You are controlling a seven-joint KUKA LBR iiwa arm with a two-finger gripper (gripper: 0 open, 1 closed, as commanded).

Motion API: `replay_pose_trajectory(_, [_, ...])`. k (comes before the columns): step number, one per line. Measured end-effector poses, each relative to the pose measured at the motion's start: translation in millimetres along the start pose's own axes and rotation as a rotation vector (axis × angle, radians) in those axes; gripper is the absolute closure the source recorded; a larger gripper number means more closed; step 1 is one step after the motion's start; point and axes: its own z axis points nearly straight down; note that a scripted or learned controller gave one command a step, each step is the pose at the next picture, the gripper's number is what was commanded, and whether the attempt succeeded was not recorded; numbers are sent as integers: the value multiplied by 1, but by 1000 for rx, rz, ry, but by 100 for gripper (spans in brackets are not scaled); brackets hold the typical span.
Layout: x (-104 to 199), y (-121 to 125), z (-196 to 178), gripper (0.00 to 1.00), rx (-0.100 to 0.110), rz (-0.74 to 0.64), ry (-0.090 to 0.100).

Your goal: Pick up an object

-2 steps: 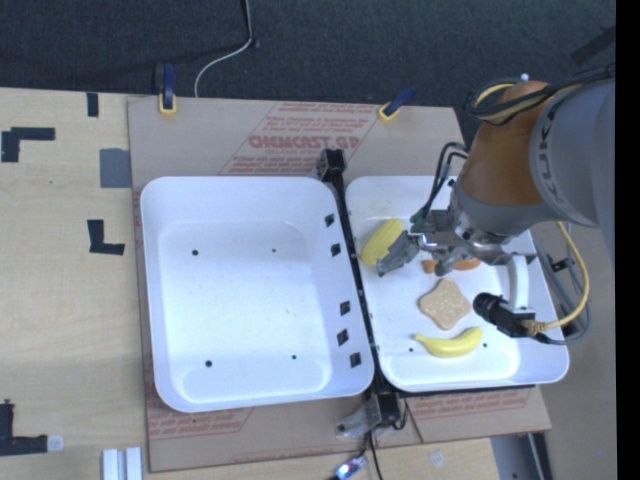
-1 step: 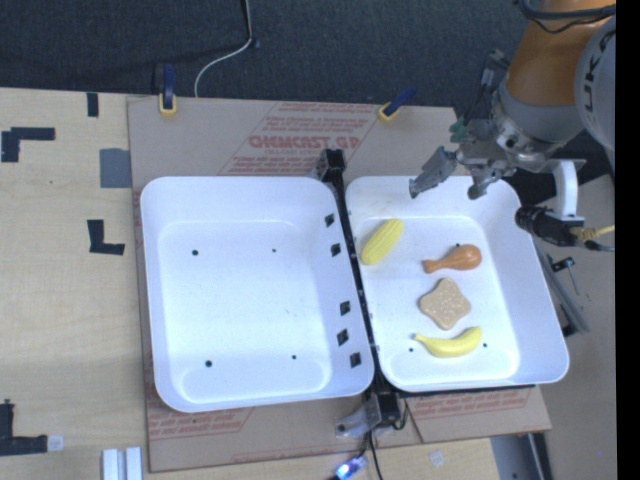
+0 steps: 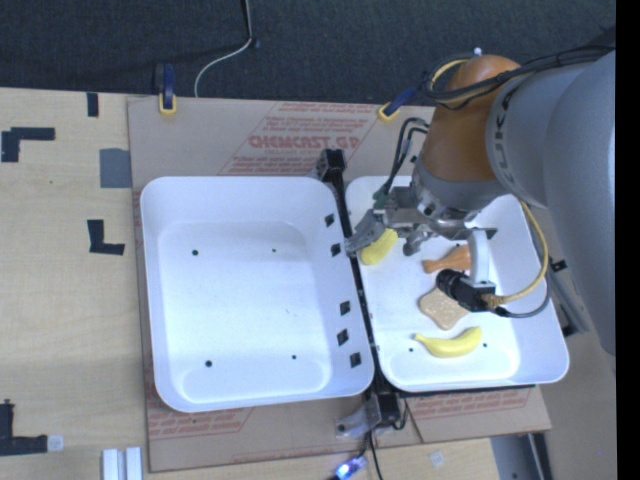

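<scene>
Gripper (image 3: 385,230) low over right bin (image 3: 535,363), near divider, fingers closed around small yellow lemon-like piece (image 3: 377,251); piece looks barely clear of bin floor, so grasp likely made, lift hardly started. Left in same bin: banana (image 3: 449,343), toast slice (image 3: 441,310), orange carrot-like piece (image 3: 447,261). Left bin (image 3: 160,268) bare. Remaining: raise clear, confirm hold

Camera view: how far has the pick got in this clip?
Done: the gripper has reached the right bin, at its left wall. In hand: a yellow lemon-like piece sits at the fingertips; a secure grip can't be confirmed. Left: lifting it clear. The banana, toast slice and orange piece lie untouched.
</scene>
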Motion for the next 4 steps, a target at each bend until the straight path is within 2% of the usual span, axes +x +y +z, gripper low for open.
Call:
replay_pose_trajectory(1, [-4,2,-16,100,-10,3,-3])
replay_pose_trajectory(2, [-4,2,-25,100,-9,3,-3])
replay_pose_trajectory(3, [36,-23,-88,100,-17,0,-1])
replay_pose_trajectory(4, [80,-52,-143,100,-17,-1,-1])
